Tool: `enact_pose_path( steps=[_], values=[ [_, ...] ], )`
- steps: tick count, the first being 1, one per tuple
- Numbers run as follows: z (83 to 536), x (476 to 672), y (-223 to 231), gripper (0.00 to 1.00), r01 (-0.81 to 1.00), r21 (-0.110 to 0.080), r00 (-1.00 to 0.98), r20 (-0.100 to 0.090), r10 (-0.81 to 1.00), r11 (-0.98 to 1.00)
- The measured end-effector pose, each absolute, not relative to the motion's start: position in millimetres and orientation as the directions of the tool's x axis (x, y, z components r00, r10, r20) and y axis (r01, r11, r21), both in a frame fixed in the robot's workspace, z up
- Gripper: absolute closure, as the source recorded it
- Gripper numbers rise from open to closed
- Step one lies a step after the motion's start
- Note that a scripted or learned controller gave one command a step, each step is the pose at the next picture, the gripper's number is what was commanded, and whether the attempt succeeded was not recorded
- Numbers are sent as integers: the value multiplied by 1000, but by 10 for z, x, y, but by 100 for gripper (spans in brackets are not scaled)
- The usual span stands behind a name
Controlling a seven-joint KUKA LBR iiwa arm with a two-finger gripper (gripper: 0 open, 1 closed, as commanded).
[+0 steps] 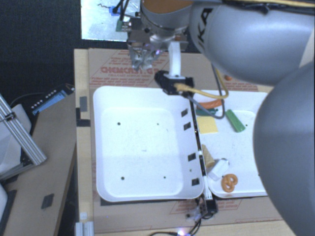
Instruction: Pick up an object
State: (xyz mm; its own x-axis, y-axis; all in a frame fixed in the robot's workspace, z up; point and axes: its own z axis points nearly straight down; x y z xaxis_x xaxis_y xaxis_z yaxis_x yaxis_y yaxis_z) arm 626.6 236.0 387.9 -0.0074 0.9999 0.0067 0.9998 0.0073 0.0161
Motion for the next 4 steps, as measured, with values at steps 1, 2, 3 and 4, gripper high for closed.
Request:
enact_pose_path(
  steps=[1, 2, 3, 4],
  values=[
    [5399, 6305, 2341, 100, 1000, 20, -7, 7, 1000, 7],
    [5361, 6190, 1525, 100, 1000, 2, 6, -1, 1000, -6],
    [5304, 6700, 879, 100, 1000, 2, 6, -3, 1000, -6],
    [5355, 6683, 29, 100, 1000, 3, 7, -3, 1000, -7]
  ],
)
